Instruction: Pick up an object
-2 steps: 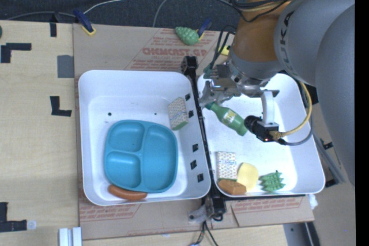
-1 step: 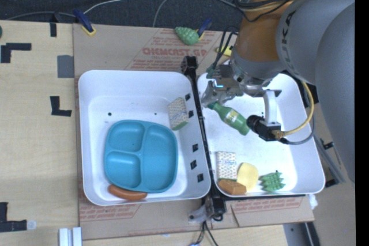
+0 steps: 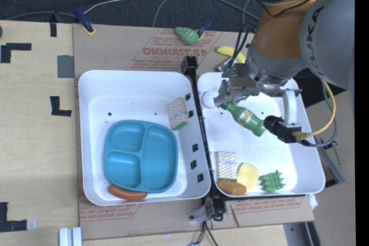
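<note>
Reaching in from the right, the grey arm [image 3: 323, 26] with its orange band bent down over the far part of the right bin [image 3: 305, 181], and its end effector [image 3: 229, 102] hung low above the bin floor with a green bottle [image 3: 247, 117] between its fingers, gripped near the neck end. The bottle lay tilted, its pale-labelled body slanting toward the bin's near right, where its dark cap end met a black fitting on the arm's cabling. Open white floor ran between the bottle and the near wall, where the other things crowded together: a pale wrapped packet [image 3: 225, 163], a yellow rounded piece [image 3: 248, 174] just beside it, an orange-brown piece [image 3: 233, 186] against the near rim, and a green spiky toy [image 3: 272, 181] toward the right corner. The left bin [image 3: 92, 124], smooth white plastic with rounded corners, carried a blue divided plate [image 3: 140, 155] over much of its floor, an orange sausage-shaped toy [image 3: 127, 193] touching the plate's near edge, and a small wrapped packet [image 3: 179, 113] leaning by the wall shared with the right bin. Beyond the bins, on the cardboard sheet covering the tabletop [image 3: 34, 124], lay a green leafy toy [image 3: 187, 35] and a yellow piece [image 3: 229, 52].
</note>
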`<state>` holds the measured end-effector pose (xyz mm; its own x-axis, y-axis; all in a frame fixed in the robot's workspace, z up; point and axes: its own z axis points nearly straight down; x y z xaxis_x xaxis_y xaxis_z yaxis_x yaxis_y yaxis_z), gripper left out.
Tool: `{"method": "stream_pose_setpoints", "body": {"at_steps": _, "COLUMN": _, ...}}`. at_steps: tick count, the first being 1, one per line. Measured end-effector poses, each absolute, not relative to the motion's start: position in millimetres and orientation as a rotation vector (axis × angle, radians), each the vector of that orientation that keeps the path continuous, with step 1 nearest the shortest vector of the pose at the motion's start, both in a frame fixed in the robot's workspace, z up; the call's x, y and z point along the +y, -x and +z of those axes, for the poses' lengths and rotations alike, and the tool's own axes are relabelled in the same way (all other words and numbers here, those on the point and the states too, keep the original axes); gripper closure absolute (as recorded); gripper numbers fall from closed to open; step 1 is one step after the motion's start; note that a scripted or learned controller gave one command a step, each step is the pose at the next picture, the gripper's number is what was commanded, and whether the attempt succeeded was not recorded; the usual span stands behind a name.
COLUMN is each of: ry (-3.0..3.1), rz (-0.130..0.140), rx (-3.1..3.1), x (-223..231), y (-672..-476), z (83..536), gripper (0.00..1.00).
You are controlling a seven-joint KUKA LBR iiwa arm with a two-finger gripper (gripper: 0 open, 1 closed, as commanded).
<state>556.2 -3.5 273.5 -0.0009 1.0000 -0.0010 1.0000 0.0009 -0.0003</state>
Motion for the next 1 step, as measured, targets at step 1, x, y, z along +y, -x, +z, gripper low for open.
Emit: {"method": "stream_pose_setpoints", "body": {"at_steps": 1, "ry": -2.221, "rz": -0.004, "rx": 2.226, "x": 51.2, "y": -569.2, "z": 219.1, "gripper": 1.00}}
